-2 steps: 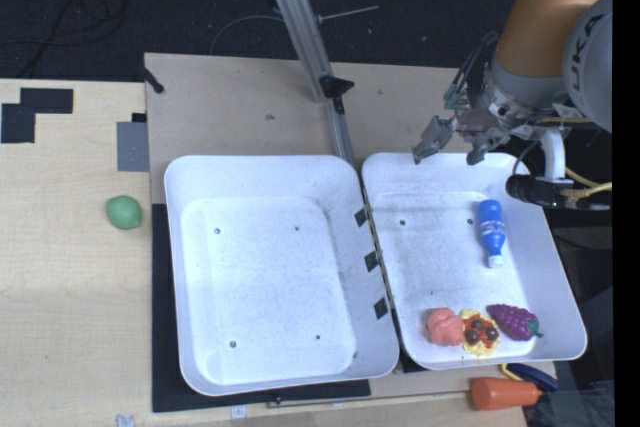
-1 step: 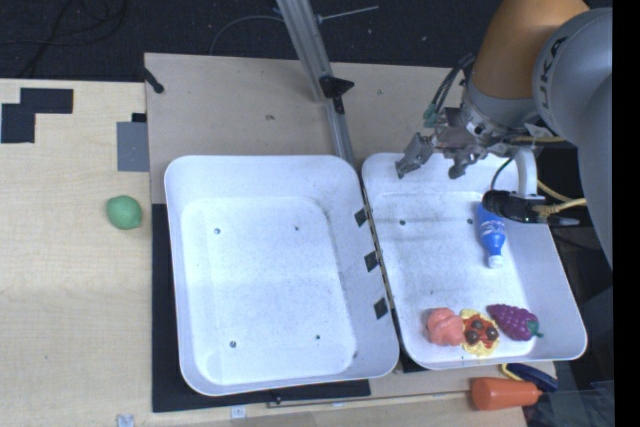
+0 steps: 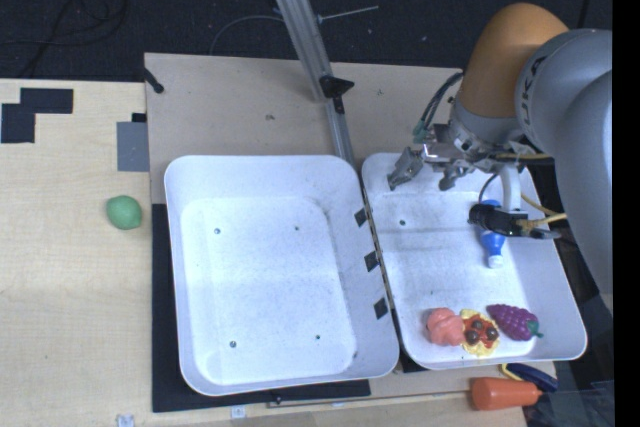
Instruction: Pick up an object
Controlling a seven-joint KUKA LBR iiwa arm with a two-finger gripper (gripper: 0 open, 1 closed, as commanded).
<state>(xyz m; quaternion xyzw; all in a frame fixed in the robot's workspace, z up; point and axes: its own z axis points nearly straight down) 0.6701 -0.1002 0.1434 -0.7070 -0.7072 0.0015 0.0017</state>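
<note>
Pale wooden bench [image 3: 60, 245] seen from above at a slant, carrying two shallow white bins side by side, with dark floor and cables beyond its far edge. Left bin [image 3: 262, 275]: white, bordered by a black mat along its near and left sides. Right bin [image 3: 420, 245]: holds the toy objects. Near its front edge lie a pinkish-orange toy [image 3: 443, 326], a small yellow and dark toy [image 3: 480, 333] touching it, and a purple grape bunch [image 3: 513, 320] just beside that. A blue and white piece [image 3: 492, 245] lies near the bin's right wall. Arm [image 3: 560, 105]: grey with an orange band, reaching in from the right. Gripper [image 3: 430, 173]: poised over the far end of the right bin, its two fingers spread apart with nothing between them, well apart from the toys. Outside the bins: a green ball [image 3: 124, 212] on the bench at left and an orange carrot-like toy [image 3: 503, 393] past the right bin's front edge. A metal rail [image 3: 310, 55] stands tilted behind the bins.
</note>
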